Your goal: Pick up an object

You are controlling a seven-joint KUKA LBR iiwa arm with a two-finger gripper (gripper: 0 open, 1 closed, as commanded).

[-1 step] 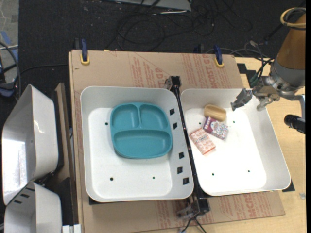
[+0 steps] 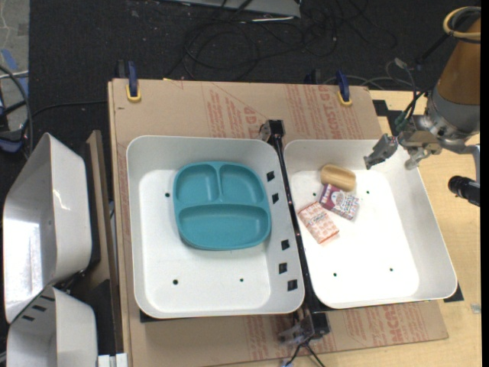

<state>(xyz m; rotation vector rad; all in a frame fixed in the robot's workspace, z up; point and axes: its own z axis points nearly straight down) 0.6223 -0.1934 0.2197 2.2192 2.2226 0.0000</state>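
The jaws are apart and hold nothing, up by the right bin's far edge. The bread roll lies near. Next, I think, they must go down over it.

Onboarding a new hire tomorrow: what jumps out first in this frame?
The teal divided tray lying flat in the left bin grabs the eye. Next, three small items cluster in the right bin near its left side: a tan bread roll, a purple packet and a pink box. The gripper sits over that bin's far right corner.
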